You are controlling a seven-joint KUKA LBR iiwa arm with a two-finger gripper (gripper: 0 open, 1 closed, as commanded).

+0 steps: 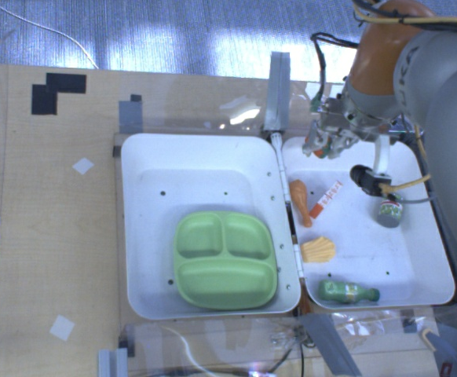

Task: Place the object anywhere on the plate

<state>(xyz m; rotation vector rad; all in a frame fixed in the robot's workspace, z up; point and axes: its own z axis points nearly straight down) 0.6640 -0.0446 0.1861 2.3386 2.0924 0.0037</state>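
A green divided plate [224, 259] lies in the left bin [158, 175], toward its front. The right bin [417, 250] holds an orange carrot-like piece [300, 201], a white and orange tube [327, 199], a yellow ridged piece [318, 250], a green bottle [349, 292] lying on its side, and a small grey can [389, 211]. My gripper [323, 146] hangs over the back left part of the right bin, above and behind the carrot piece. I see nothing between its fingers.
A grey divider post [277, 93] stands at the back between the two bins. Black and yellow cables [385, 183] hang from the wrist over the right bin. The wooden bench [48, 234] stretches away to the left.
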